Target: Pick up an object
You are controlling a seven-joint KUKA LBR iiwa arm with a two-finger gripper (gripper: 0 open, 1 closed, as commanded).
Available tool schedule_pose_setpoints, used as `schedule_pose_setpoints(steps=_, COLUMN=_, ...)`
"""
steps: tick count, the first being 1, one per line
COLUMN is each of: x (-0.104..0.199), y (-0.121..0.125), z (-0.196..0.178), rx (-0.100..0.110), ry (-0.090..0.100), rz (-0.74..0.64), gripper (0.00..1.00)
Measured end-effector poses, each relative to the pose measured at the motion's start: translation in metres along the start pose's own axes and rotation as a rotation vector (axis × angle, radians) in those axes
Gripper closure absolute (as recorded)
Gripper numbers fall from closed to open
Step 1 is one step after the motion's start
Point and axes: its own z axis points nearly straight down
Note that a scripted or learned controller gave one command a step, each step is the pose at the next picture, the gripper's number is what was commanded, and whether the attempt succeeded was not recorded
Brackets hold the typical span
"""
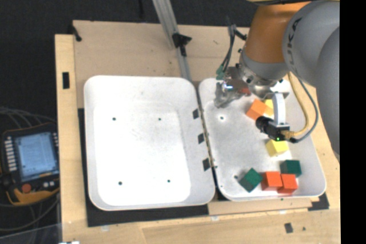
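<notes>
We see a tan wooden desk [137, 54] carrying two shallow white bins side by side. The left bin [143, 140] touches the right bin [240, 134] along their shared edge, where small black clips sit. A grey metal pole [166, 14] rises from the desk just behind that seam.

The grey arm with its orange band [269, 31] reaches over the right bin [229, 140], its claw [224, 94] low near that bin's upper left corner. Beside it lies an orange block [259, 108], with a yellow block [277, 147] below. Along the bottom edge sit two green blocks [249, 179] and two orange ones [273, 180]. The left bin [140, 140] rests alongside on the tabletop [68, 66].
</notes>
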Motion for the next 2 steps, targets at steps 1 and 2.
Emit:
schedule_pose_setpoints(steps=1, x=0.054, y=-0.007, z=-0.015, rx=0.000, ry=0.000, rz=-0.001, gripper=1.00)
schedule_pose_setpoints(steps=2, x=0.116, y=-0.019, z=-0.011, rx=0.005, ry=0.000, rz=-0.001, gripper=1.00)
